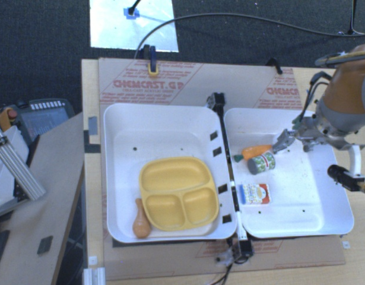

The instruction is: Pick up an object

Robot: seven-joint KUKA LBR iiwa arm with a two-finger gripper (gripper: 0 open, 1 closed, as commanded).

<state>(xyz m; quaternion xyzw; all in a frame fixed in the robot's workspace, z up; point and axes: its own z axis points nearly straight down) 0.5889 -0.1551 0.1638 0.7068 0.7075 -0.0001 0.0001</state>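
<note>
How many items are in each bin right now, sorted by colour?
Left bin:
Yellow tray: 1
Tan wooden spoon: 1
Right bin:
Orange carrot: 1
Grey can: 1
White packet: 1
Total: 5

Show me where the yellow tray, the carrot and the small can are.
yellow tray (pixel 170 177): camera view, its large upper compartment.
carrot (pixel 255 152): camera view, middle of orange body.
small can (pixel 261 163): camera view, its side.
</note>
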